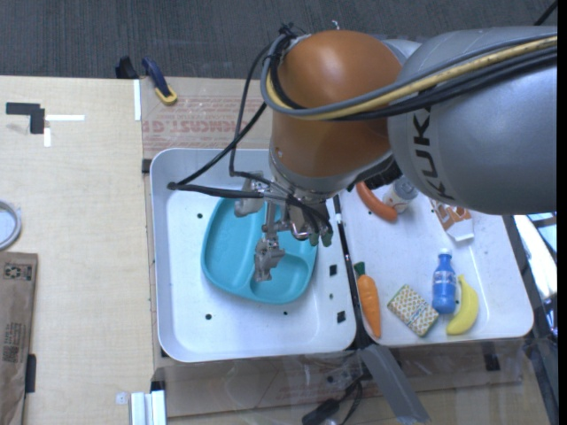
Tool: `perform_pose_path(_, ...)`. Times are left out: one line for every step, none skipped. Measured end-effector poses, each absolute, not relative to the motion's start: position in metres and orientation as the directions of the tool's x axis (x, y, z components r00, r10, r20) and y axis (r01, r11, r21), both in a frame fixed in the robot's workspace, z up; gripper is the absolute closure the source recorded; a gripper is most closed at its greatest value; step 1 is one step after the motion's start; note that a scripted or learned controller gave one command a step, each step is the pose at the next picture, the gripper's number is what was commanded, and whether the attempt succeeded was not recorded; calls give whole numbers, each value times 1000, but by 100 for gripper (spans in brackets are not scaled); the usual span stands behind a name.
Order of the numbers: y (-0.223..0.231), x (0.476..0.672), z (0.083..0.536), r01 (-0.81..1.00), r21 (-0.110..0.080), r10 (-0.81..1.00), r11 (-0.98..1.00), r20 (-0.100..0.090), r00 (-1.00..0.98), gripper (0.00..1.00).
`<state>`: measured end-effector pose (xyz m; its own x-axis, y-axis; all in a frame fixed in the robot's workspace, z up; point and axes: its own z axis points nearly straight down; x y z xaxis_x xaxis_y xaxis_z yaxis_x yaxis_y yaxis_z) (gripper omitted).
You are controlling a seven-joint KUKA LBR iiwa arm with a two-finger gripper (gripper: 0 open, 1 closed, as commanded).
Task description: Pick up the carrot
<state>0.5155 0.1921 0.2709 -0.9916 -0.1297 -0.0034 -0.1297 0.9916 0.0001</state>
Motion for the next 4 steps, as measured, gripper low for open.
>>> perform_pose_path(209,500,112,-519,3,-519,855,-1,-855,0)
perform_pose_path(169,540,281,-561,0,-561,828,-4,-828,0)
perform_pose_path(168,541,290,-557,0,-557,830,-8,-830,100)
perform_pose_path(168,541,290,-557,0,-557,830,-8,-830,0)
